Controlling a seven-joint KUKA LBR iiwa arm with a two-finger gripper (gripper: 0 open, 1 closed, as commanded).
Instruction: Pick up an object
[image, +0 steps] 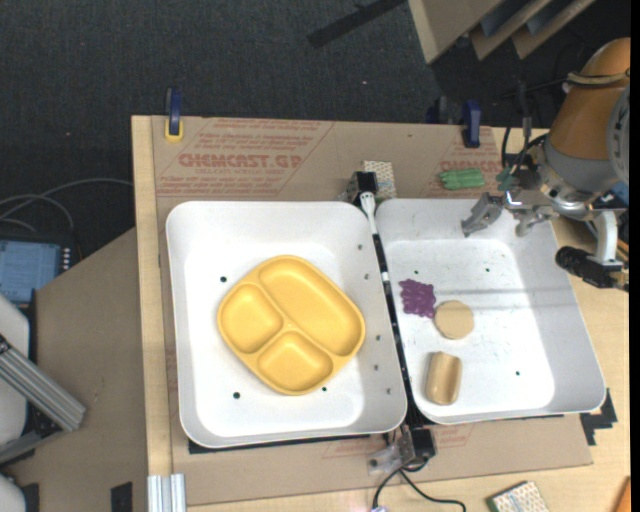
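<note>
The right bin (520, 345) holds three things: a small purple lump (417, 296), a round tan disc (454, 320) just below it, and a tan cylinder-like piece (443, 377) near the front edge. My gripper (505, 213) hangs over the back rim of the right bin, above and well behind these objects. Its two fingers are spread apart with nothing between them. A yellow three-section plate (290, 323) lies in the middle of the left bin (200, 260).
A brown cardboard sheet (250, 160) lies under both bins. A green item (463, 179) rests on it behind the right bin, near a blue clamp (471, 122). A black and white fixture (370, 185) sits at the back between the bins.
</note>
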